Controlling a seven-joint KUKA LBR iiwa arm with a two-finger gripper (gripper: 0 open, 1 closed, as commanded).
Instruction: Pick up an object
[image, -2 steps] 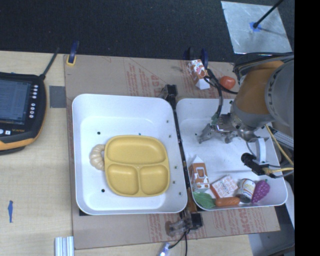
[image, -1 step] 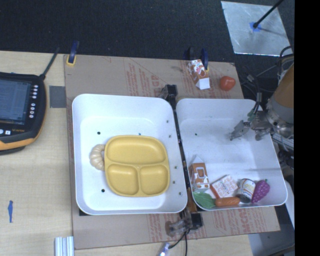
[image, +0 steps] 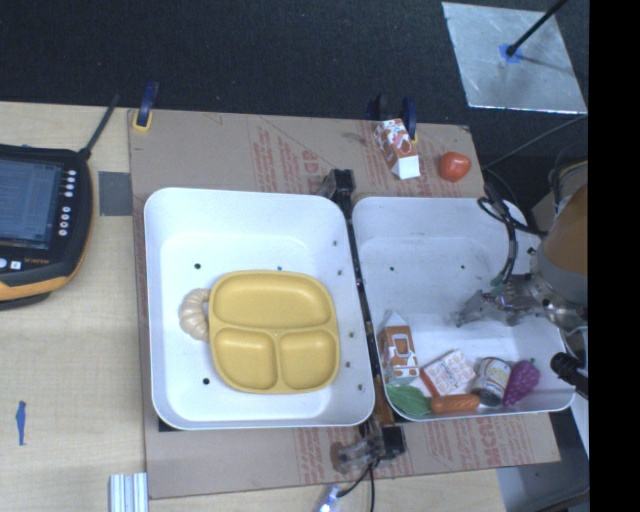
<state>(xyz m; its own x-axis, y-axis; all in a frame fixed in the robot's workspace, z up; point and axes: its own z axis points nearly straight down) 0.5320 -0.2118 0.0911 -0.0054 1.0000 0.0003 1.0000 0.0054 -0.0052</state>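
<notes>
White bins: two shallow white plastic bins sat side by side on a brown cardboard sheet (image: 250, 150), left bin (image: 170, 215) and right bin (image: 420, 225) touching along the middle.
Left bin: held a yellow three-compartment plastic tray (image: 272, 330), with a pale tan ridged shell-like toy (image: 193, 312) tucked against its left edge.
Right bin: objects crowded along the near wall (back half bare).
Objects, left to right: small brown-and-white carton (image: 397, 355) standing by the left wall, green leaf-shaped toy (image: 408, 401) in front of it, orange carrot-like piece (image: 455, 404), red-and-white flat packet (image: 449, 372), small tin can (image: 492, 380) on its side, purple grape bunch (image: 522, 381).
Arm: grey arm (image: 565, 240) reached in from the right, over the right bin's right side.
Gripper: metal two-finger gripper (image: 470, 312) was low over the bin floor, pointing left, above and apart from the object row.
Gripper state: opening could not be judged (fingers too blurred); nothing seen in its grasp.
Outside bins: second small red-and-white carton (image: 397, 147) and a red tomato-like ball (image: 455, 166) lay on the cardboard behind the right bin.
Bench left: black-and-orange teach pendant (image: 38, 222) on the wood surface.
</notes>
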